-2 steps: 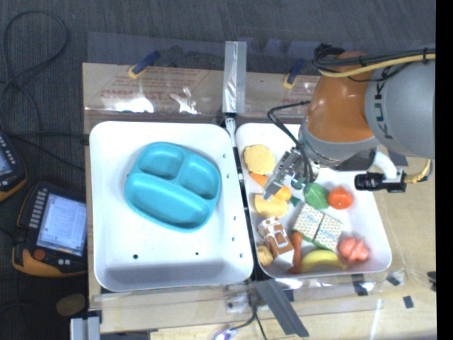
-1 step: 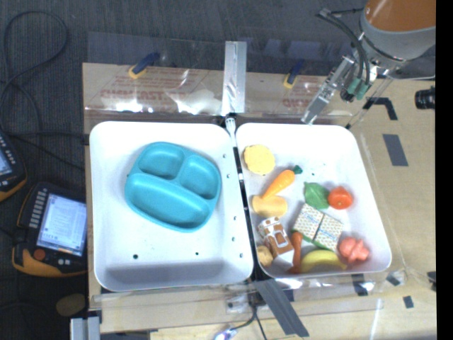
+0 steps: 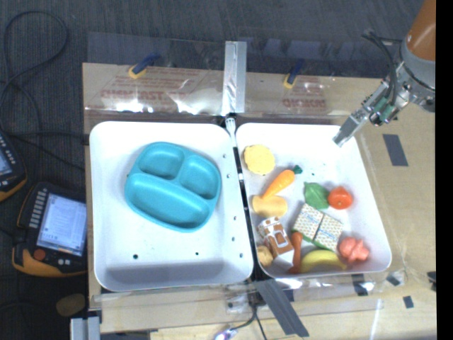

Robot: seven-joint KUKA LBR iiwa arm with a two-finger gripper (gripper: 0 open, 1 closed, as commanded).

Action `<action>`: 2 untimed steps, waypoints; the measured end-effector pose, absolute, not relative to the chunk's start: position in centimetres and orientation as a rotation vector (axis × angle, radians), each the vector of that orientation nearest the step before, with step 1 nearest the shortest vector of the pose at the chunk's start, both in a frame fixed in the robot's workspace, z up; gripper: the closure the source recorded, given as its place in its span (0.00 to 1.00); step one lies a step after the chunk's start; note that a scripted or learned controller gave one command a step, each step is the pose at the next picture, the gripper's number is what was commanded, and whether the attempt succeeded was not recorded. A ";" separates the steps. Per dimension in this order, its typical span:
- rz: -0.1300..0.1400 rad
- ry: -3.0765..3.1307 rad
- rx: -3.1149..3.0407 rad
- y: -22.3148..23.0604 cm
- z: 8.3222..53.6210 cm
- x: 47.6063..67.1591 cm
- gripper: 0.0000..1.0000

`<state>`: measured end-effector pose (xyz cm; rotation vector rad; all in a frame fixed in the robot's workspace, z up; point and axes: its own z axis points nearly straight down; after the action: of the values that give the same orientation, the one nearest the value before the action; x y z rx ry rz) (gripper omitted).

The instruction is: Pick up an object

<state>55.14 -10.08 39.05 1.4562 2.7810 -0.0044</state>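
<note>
The right bin [image 3: 368, 190] holds several toy foods. A yellow round piece [image 3: 259, 159] lies at its back left, with an orange carrot [image 3: 278, 182] just in front of it. Further right are a green pepper [image 3: 316, 194] and a red tomato [image 3: 340, 197]. A patterned box [image 3: 317, 227], a banana [image 3: 316, 260] and a pink piece [image 3: 353, 248] lie toward the front. My gripper [image 3: 344, 134] hangs above the bin's back right corner, tilted down to the left, apart from every object and holding nothing that I can see.
The left bin [image 3: 113, 253] carries a blue divided plate [image 3: 173, 184]. A metal divider [image 3: 234, 76] runs back between the bins. Two clamps [image 3: 144, 65] [image 3: 293, 76] sit on the plastic sheet behind them. A teach pendant [image 3: 49, 229] lies at the far left.
</note>
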 end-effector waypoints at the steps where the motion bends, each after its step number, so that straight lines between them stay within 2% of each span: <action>1: -0.004 2.676 1.640 -10.4 42.3 56.3 1.00; 2: -0.004 2.558 1.821 -15.3 40.2 54.6 1.00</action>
<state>54.62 -15.26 40.21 1.8206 2.5581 -0.0044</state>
